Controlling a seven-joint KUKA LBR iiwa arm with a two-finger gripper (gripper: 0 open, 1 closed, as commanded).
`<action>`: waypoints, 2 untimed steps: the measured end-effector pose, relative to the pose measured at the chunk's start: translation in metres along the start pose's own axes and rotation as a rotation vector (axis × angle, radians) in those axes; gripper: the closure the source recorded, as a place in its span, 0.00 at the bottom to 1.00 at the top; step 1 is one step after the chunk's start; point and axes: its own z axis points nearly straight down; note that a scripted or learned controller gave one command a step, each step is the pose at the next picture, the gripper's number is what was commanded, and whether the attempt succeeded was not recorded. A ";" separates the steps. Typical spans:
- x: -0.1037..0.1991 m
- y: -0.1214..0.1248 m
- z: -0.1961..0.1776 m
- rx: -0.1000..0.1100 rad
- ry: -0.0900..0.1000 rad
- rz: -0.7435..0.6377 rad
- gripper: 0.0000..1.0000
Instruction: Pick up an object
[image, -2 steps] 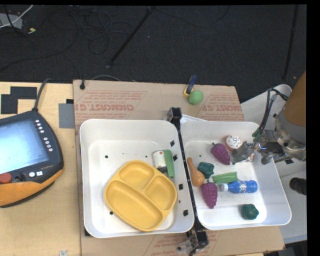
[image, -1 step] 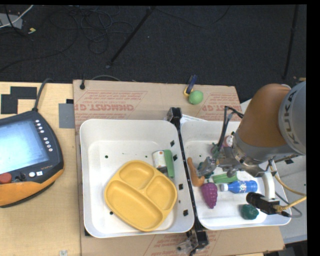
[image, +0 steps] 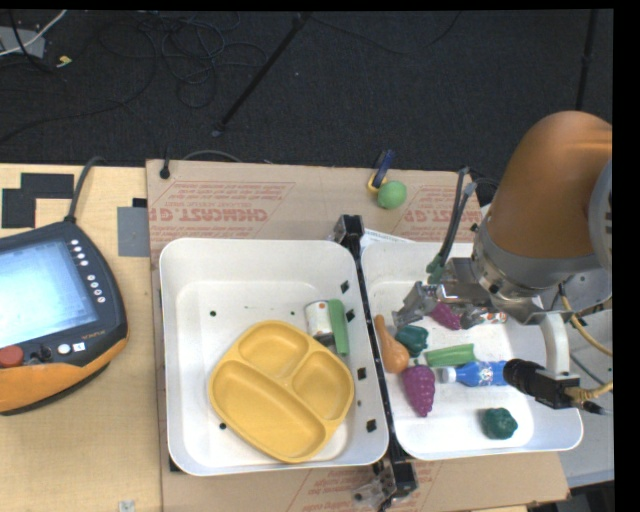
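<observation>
The desk (image: 60, 185) was light wood with a cardboard sheet (image: 260, 205) under two white bins. The floor behind it was dark carpet with black cables. A teach pendant (image: 50, 310) lay at the desk's left edge. The left bin (image: 190, 270) held a yellow divided plate (image: 280, 390). In the right bin (image: 560, 430), the gripper (image: 425, 305) stood open above a teal object (image: 410, 338), near purple grapes (image: 419, 388), holding nothing. A green ball (image: 391, 194) lay near the desk's far edge.

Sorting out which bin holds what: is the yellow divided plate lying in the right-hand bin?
No, the yellow divided plate lies in the left bin, across the divider from the toys.
</observation>
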 end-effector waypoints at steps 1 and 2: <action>-0.003 0.000 0.000 0.018 -0.002 0.005 1.00; 0.043 -0.010 -0.036 0.005 -0.001 0.001 1.00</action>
